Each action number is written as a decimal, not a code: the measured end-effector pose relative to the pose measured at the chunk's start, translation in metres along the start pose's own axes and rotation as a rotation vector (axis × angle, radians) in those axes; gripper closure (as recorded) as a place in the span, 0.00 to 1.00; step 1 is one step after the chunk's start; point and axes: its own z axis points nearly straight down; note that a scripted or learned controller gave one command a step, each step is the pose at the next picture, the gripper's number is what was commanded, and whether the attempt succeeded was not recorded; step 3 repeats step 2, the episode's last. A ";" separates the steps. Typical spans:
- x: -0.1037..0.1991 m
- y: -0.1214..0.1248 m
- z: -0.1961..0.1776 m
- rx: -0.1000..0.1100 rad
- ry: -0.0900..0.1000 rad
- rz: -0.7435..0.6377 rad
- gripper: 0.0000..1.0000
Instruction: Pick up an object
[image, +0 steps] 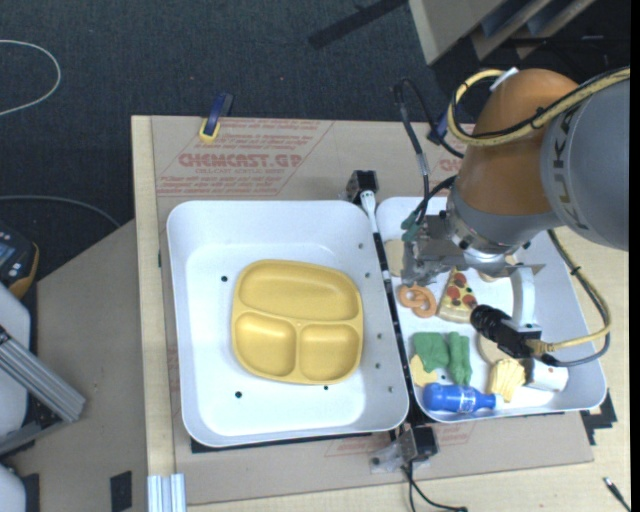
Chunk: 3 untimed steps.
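My gripper (424, 262) hangs low over the back left part of the right bin (582, 330), under the grey and orange arm. Just in front of it lies a small brown pretzel (415, 298), and a pizza slice (460, 294) rests to its right. Nearer the front edge are a green leafy piece (442, 352), a blue bottle (457, 400) on its side, a pale yellow piece (506, 377) and a white piece (545, 382). Nothing can be seen held by the gripper.
The left bin (190, 300) holds a yellow divided plate (297, 320). A black divider strip (384, 290) runs between the two bins. The arm covers the back of the right bin. Cardboard lies under both bins.
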 end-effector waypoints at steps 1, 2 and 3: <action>-0.013 -0.004 0.003 0.000 -0.001 0.004 1.00; -0.004 0.005 -0.013 -0.008 -0.001 0.000 1.00; -0.004 0.005 -0.013 -0.008 -0.001 0.000 1.00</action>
